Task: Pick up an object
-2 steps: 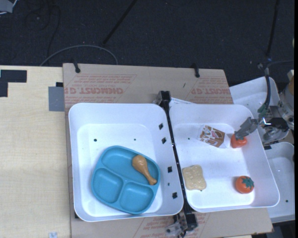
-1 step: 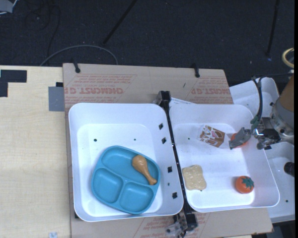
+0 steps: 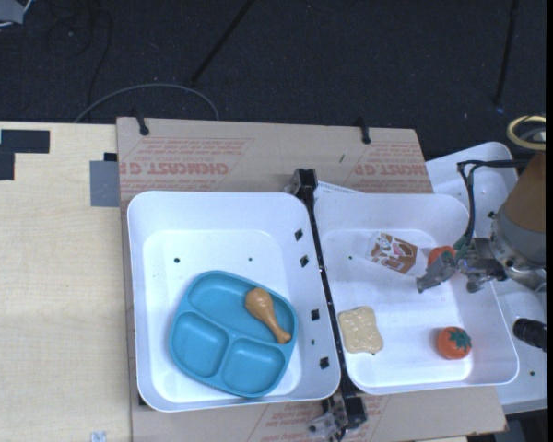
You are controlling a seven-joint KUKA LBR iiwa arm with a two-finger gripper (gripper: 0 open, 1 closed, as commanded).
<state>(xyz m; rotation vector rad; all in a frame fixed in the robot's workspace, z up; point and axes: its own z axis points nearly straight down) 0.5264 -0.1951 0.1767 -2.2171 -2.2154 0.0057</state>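
We can't tell gripper state, frame right; risk: grazes packet, misses tomato

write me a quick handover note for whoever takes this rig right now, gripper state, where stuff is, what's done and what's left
Gripper: low over the right side of the right bin, beside the brown-and-white packet. I see nothing between its parts; open or shut is unclear.

Right bin: the packet near the middle back, a beige flat piece front left, an orange tomato-like toy front right.

Left bin: a blue divided plate with a toy drumstick lying on it.

Done: arm is down in the right bin.
Left: grasp one object and lift it; no pick is visible yet.
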